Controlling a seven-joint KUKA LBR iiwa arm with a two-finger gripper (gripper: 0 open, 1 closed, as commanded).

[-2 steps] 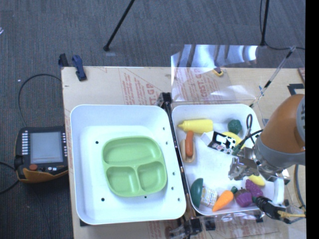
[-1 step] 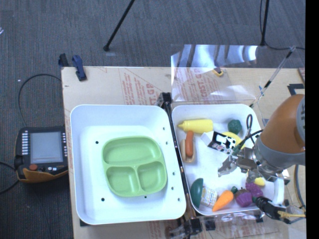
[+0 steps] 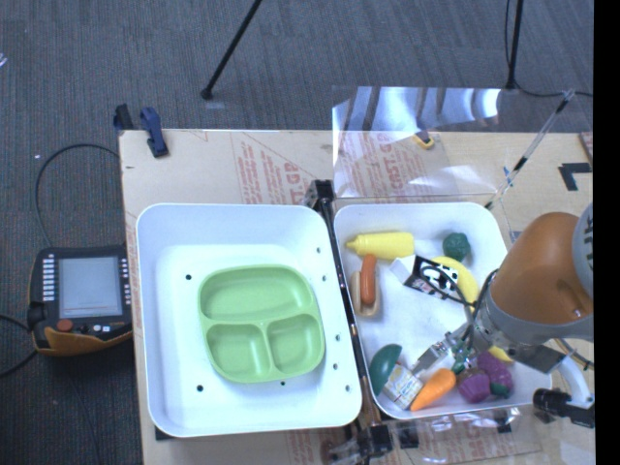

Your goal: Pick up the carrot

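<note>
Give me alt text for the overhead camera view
The robot's gripper hangs low in the right bin, just above an orange carrot lying among toy foods near its front edge. The left bin holds a green divided plate.

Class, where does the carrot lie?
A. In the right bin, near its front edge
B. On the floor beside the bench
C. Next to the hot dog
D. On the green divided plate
A: the carrot lies in the right bin near its front edge, beside the gripper.
</note>
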